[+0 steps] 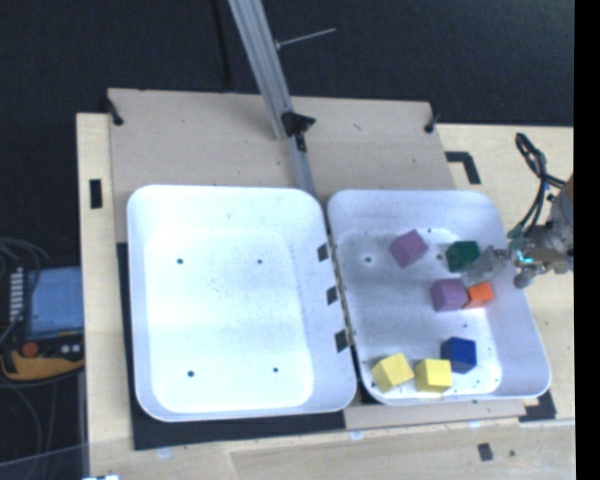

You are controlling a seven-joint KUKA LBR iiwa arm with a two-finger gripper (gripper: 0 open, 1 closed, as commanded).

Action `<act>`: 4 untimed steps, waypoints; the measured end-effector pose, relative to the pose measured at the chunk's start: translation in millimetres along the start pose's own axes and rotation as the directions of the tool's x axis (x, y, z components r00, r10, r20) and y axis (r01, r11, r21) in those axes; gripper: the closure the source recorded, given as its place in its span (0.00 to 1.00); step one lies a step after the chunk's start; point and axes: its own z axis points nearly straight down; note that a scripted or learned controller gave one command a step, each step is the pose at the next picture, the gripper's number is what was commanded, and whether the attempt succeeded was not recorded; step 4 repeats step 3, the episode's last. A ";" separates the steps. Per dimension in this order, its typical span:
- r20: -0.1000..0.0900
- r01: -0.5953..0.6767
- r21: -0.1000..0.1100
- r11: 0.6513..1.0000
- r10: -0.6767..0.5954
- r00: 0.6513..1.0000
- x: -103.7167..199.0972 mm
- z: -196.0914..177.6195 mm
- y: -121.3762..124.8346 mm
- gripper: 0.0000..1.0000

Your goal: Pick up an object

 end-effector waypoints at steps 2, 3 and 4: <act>0.000 -0.002 0.005 1.000 0.002 1.000 -4.9 92.5 4.0 0.00; 0.002 -0.002 0.001 1.000 0.002 1.000 -6.0 143.5 4.4 0.00; 0.002 -0.002 0.001 1.000 0.002 1.000 -6.0 143.5 4.4 0.00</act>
